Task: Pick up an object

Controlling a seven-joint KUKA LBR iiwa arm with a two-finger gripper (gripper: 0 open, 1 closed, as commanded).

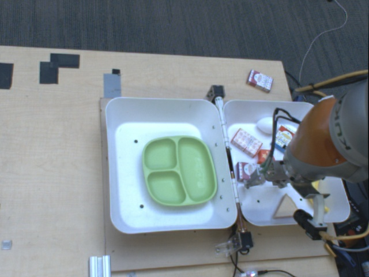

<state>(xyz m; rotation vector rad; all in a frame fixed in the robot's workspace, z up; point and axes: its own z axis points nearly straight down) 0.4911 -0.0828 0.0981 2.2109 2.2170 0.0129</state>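
Camera view: looking down at a slant on a wooden worktop (52,154) with two white bins side by side.
Left bin (115,172): holds a green divided plate (179,171), lying flat.
Right bin (340,209): small items cluster at its left and far side, beside the arm (328,137).
Claw (260,176): low over the right bin's left part, just beside a small dark red packet (244,169); from here I cannot tell how its tips stand or whether it has hold of anything.
Likely target: the dark red packet, near a pink carton (247,141).
Handling, as a judgement: light, thin card or foil, probably crushable and apt to slide on the smooth bin floor.
Where to hold: across its shorter sides, squarely, with gentle pressure.
Elsewhere: a red box (260,81) lies on the worktop, beyond the bins.
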